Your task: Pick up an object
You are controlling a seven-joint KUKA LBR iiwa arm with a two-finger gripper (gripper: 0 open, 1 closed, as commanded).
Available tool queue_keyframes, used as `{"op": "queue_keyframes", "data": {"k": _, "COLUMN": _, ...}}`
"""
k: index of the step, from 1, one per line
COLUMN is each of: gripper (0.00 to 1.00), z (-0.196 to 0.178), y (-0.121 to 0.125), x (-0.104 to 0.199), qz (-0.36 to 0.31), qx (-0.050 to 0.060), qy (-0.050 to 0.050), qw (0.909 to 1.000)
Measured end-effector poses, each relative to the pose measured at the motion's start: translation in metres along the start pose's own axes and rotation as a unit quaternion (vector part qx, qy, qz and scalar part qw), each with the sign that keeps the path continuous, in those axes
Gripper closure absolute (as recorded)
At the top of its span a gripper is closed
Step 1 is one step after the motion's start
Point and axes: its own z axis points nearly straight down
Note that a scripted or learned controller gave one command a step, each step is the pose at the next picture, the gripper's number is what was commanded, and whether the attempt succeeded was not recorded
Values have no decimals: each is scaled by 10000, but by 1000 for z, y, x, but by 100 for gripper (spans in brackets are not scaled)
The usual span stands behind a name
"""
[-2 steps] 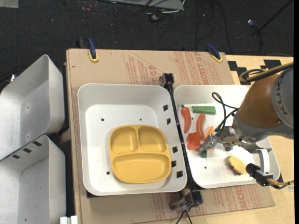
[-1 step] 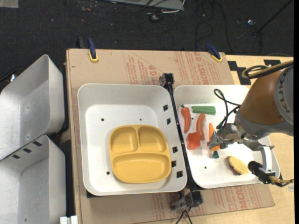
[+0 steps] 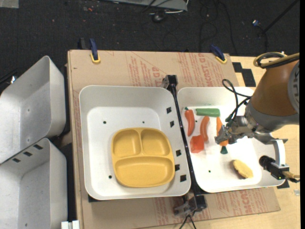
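Dark floor with loose cables is surrounding a cardboard-topped surface that is carrying two shallow white bins side by side. At nine o'clock from the centre, the left bin is holding a yellow divided plate. At three o'clock, the right bin is holding several small toy foods: two red-orange pepper-like pieces, a red block, a green bar at the bin's twelve o'clock, an orange carrot-like piece, and a yellow lump toward five o'clock.

Reaching in from three o'clock, the grey and orange arm is hanging over the right bin, with its tool sitting low beside the carrot-like piece, near the bin's middle. How far the tool is parted, and whether anything is in it, cannot be told from this angle.

Judging the step as settling on a target, a clean pick probably calls for choosing one item standing apart from its neighbours, such as the yellow lump, centring over it, and closing across its narrow side.
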Motion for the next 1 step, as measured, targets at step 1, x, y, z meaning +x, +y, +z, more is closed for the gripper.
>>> {"op": "queue_keyframes", "data": {"k": 1, "gripper": 100, "z": -57, "y": 11, "x": -3, "qz": 0, "qx": -13, "qy": -6, "qw": 10000}}
